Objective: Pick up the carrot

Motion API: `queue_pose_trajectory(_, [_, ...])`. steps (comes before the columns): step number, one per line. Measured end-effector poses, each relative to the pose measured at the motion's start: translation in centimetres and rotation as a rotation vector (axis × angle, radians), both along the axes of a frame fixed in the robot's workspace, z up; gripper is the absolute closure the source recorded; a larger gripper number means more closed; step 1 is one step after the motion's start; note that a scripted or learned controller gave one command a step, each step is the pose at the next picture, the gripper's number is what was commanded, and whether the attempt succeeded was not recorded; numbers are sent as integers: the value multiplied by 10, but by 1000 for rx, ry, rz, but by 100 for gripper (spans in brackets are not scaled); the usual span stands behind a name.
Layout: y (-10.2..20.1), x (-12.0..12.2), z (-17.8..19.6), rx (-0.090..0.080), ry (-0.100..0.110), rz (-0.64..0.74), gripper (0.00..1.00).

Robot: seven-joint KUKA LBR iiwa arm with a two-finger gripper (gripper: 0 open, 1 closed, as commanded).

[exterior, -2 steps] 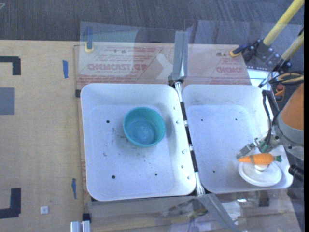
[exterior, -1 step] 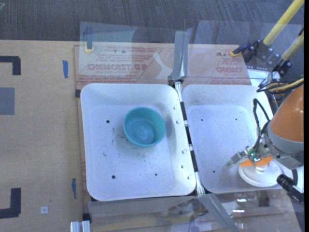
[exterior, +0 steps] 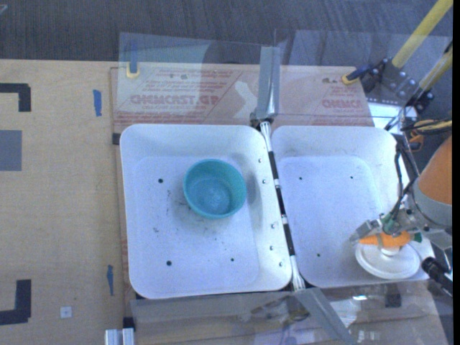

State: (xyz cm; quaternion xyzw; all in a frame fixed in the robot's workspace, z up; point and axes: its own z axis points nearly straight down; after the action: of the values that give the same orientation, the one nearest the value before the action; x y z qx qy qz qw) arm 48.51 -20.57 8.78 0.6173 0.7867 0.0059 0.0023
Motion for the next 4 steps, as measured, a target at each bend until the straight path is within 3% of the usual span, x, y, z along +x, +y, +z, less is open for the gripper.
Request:
queue_pose_trajectory(1, [-2, 1, 12, -4, -7, -3, 100])
queue_pose_trajectory(2, [-2, 1, 11, -4, -6, -3, 0])
queue_pose_trajectory(3, [-3, 1, 21, -5, -9, -5, 100])
queue_pose_trajectory(4, [-3, 1, 21, -5, -9, -6, 0])
